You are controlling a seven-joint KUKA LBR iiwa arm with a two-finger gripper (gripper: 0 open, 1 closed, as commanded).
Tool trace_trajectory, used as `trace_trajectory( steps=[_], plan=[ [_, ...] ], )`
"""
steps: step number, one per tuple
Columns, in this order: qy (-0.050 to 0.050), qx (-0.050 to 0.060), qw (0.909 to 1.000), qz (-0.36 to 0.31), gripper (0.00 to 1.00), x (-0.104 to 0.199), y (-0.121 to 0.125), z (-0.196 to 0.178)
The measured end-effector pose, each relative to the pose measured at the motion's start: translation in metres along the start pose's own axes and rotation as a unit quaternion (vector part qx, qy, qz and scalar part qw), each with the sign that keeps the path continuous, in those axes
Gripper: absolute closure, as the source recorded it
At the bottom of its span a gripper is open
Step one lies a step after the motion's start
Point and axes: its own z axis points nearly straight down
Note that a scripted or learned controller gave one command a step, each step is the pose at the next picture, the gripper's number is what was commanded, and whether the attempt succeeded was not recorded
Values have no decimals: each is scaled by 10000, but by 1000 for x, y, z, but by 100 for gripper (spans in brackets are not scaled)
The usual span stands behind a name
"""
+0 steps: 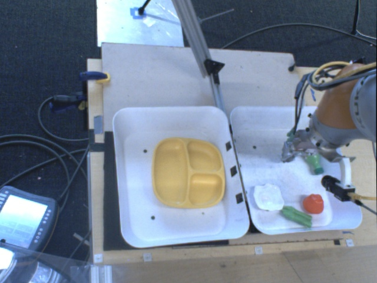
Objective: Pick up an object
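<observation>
Camera view: gripper (298, 149) in right bin (259, 119), green item (314, 163) just beside, perhaps gripped; grip unclear

Bright, even light from overhead washes the two shallow white plastic bins (177, 119) almost to glare, flattening their walls. Shadows are faint and soft; a thin one hugs the yellow divided plastic tray (188, 173). The pale fibreboard worktop (159, 75) looks evenly lit, while the dark carpeted floor (41, 40) stays dim. Overall focus is slightly soft and grainy.
</observation>
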Motion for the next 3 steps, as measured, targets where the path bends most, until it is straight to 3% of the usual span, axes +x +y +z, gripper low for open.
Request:
trace_trajectory(
  steps=[2,3],
  plan=[
    [-9,-20,10000,-37,100,3,4,-119],
    [8,22,10000,-58,100,60,-9,-112]
  ],
)
